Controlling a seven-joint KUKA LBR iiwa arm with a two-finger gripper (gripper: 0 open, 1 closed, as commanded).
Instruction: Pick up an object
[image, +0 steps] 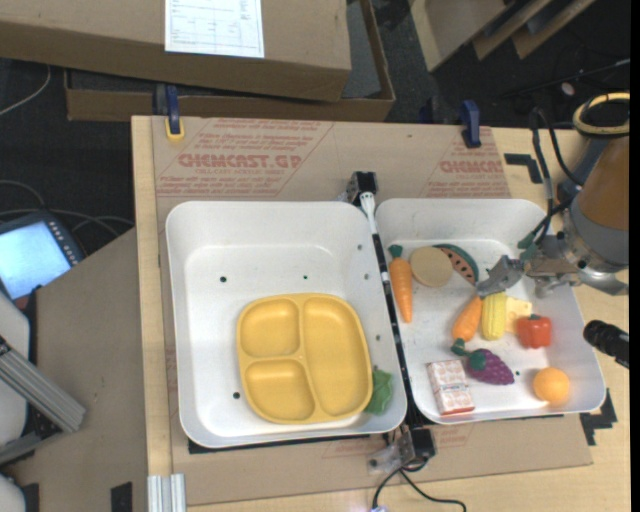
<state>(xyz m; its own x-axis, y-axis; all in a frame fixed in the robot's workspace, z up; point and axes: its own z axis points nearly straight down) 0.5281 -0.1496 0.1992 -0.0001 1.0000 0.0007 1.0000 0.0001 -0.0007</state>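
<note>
While the arm reaches in from the right, two white bins sit side by side on a cardboard-covered bench.

Left bin (200, 240): holds a yellow divided plate (303, 357) toward its near right corner; a green leafy piece (381, 391) lies tucked at the plate's right edge, against the bin's right wall.

Right bin (450, 212): holds toy food scattered over its floor.

Long carrot (401, 288): lies along the left wall of the right bin, tip toward the near edge.

Tan disc (432, 267): near the far edge, with a watermelon slice (460, 264) touching its right side.

Small carrot (467, 321) and corn cob (494, 315): side by side at the bin's centre, touching.

Red pepper (535, 331): just right of the corn, near the right wall.

Purple grapes (487, 365): toward the near edge, just below the corn.

Red and white carton (450, 387): at the near edge, left of the grapes.

Orange (551, 385): in the near right corner.

Gripper (503, 275): low over the right bin, just above the corn cob and small carrot, its grey metal tip pointing left. How far the fingers are spread cannot be told, and nothing is visibly held.

Arm (605, 195): grey and orange, over the right bin's far right corner.
</note>
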